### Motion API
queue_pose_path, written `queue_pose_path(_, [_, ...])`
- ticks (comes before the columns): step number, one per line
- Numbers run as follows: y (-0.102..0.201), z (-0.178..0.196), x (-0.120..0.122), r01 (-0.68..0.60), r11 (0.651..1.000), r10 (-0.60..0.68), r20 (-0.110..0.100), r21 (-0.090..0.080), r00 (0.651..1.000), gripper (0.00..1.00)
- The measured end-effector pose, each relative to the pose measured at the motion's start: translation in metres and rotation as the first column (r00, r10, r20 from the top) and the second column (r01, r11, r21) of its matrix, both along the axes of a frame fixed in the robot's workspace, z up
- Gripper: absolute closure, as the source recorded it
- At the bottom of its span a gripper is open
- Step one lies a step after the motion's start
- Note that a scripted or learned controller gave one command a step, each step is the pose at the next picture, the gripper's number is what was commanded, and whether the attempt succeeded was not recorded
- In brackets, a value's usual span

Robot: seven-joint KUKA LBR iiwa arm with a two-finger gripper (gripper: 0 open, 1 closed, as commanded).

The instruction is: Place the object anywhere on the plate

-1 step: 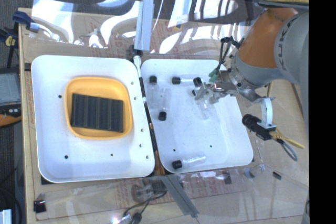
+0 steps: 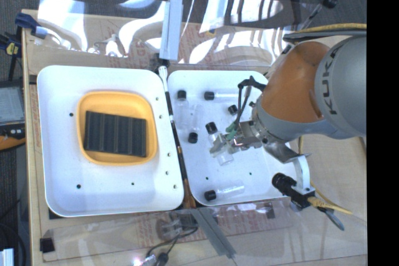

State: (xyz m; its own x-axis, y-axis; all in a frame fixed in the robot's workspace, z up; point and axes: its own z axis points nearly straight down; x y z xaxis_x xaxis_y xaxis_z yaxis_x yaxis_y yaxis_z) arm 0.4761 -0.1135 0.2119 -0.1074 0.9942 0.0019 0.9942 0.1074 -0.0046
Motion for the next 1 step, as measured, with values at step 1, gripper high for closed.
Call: queue_pose_path(1, [0.0633,-0.0041,0.0609,-0.009,1.0,0.009,-0.001,-0.002,1.0,1.0])
